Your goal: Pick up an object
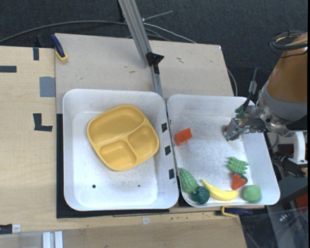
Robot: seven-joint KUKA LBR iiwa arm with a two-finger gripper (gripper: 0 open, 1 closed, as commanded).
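Note:
The right bin (212,107) holds several toy foods. An orange-red block (183,136) lies near its left wall. Along the front sit a green leafy piece (187,179), a dark teal ball (200,195), a yellow banana (219,191), a light green ball (252,193), a red strawberry (238,181) and a green ridged piece (237,165). My gripper (231,132) hangs over the right part of this bin, above and apart from the ridged piece, with nothing visible between its fingers.
The left bin (75,154) carries a yellow divided plate (123,137). A grey metal pole (137,27) slants down to the bins' shared back edge. The grey and orange arm (287,87) fills the right side.

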